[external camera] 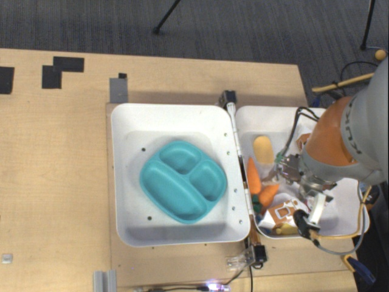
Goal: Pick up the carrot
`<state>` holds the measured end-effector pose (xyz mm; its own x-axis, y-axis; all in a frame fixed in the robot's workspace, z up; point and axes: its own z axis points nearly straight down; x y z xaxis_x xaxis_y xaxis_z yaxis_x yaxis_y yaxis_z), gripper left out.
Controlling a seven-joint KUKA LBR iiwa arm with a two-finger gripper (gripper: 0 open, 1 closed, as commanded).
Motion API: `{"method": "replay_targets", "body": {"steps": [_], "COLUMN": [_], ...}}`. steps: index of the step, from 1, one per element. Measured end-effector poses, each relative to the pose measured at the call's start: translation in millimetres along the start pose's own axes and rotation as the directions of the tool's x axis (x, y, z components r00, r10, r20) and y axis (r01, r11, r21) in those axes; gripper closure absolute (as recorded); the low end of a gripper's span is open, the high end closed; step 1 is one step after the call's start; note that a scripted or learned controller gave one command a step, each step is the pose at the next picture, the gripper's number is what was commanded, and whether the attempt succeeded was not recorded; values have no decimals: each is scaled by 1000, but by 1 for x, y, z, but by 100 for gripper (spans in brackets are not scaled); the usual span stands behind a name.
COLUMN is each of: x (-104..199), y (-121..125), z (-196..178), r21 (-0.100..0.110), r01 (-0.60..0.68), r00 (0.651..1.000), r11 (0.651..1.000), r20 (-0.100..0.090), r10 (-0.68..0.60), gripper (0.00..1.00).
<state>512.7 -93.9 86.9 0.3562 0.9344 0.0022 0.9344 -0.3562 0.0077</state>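
The carrot point(253, 175) is a slim orange piece lying lengthwise along the left wall of the right bin point(346, 224). A second, shorter orange piece point(268, 192) lies just right of it, with a bit of green at its lower end. My gripper point(285, 169) hangs low over the middle of the right bin, a little to the right of the carrot and close to the shorter orange piece. The grey wrist and the orange band point(328, 140) cover the bin's right half and hide what lies beneath.
A pale yellow rounded item point(262, 148) sits at the back of the right bin. A small printed box point(283, 214) lies near its front. The left bin point(121, 181) holds a teal divided plate point(183, 180). Cables run along the arm.
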Motion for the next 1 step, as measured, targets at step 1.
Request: {"method": "replay_targets", "body": {"steps": [1], "x": [2], "y": [3], "z": [-12], "r21": [-6], "r01": [6], "r00": [1000], "r11": [1000], "r20": [-1], "r10": [-6], "gripper": [100]}}
